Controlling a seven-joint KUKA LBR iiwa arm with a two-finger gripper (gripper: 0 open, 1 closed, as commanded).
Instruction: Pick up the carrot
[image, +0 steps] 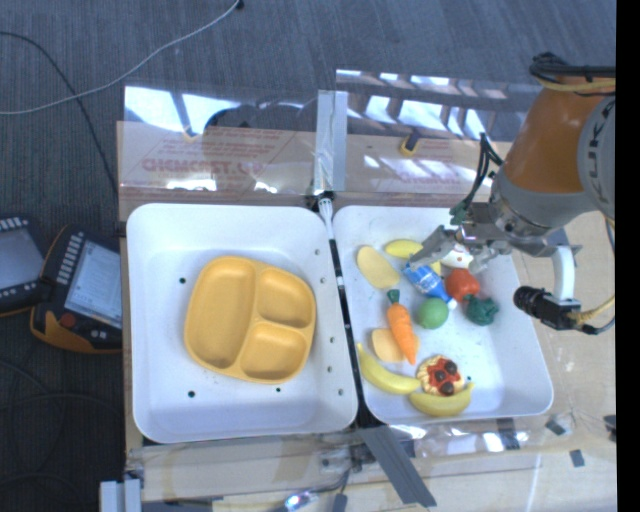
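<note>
Bananas (400, 378) line the right bin's (520, 392) front edge, with the carrot (401, 331) just behind them, lying near the bin's left wall, beside a green ball (433, 314). Above the bin's back half hangs the gripper (457, 246), fingers spread, holding nothing. Left, a yellow tray (251, 318) sits alone.

carrot (402, 331): orange, green top
divided plate (251, 318): yellow-orange, plain
left bin (160, 240): white
right bin (520, 370): white
banana (385, 374): yellow
lime (432, 313): green
tomato (462, 284): red
broccoli piece (481, 310): dark green
bottle (427, 279): blue, white label
arm (560, 140): grey, orange band
floor (150, 50): dark grey carpet
</note>
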